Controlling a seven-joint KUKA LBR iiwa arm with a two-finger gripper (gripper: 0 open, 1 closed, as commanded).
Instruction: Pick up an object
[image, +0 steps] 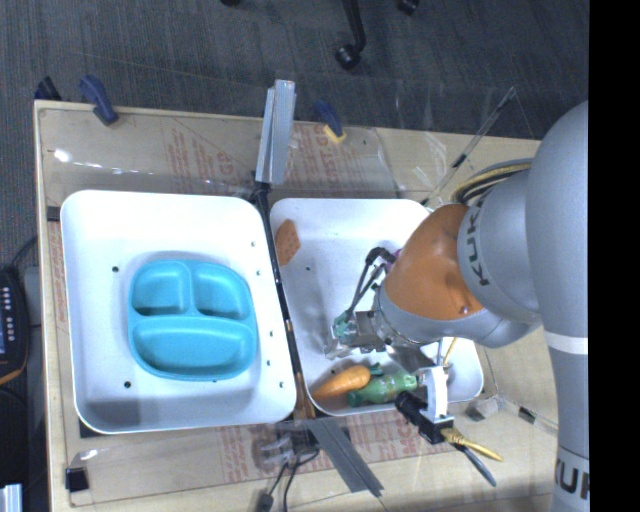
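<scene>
My gripper (352, 335) is low in the right bin (320, 215), toward its front, below the arm's orange band (430, 275). Just in front of it lie an orange carrot (342, 380) and a green bottle-like object (392, 386), side by side against the bin's near wall. A small teal-and-grey piece (343, 325) sits at the gripper's tip; whether it is held is unclear. A brown oval object (288, 241) rests at the bin's far left corner, well away from the gripper.
The left bin (90, 225) holds a blue divided plate (192, 318). A raised divider (280, 300) separates the two bins. A black-and-white bracket (428, 400) sticks out by the right bin's front edge. Clamps and cables lie around the bench edges.
</scene>
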